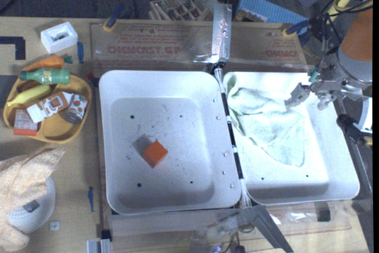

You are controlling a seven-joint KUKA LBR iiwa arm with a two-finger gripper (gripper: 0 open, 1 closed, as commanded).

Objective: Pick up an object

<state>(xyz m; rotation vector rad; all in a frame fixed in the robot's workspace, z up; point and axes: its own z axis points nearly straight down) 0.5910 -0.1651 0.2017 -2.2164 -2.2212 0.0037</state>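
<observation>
The pincer hangs over the far right part of the right bin, just beside the far edge of a pale green cloth that lies crumpled across that bin's far and middle floor. Whether its fingers are spread or pressed together cannot be told at this size and slant; nothing is plainly seen between them.

Two things could serve the task. The cloth is the nearer candidate, right under the arm. The other is an orange block in the left bin, lying near the middle of the floor with a small grey piece touching its far left side, well apart from the pincer.

The likely trouble with the cloth is that it is soft and flat. A descent onto a thin, spread-out patch may catch only a fold, or nothing, and the fingers may press on the bin floor. A pinch at the very edge could let the cloth slip free on the lift, since most of its weight drags toward the near side.

Going for the block instead means crossing the raised wall between the bins; too low a path could strike it. The grey piece beside the block might also foul a finger or tip the block aside.
</observation>
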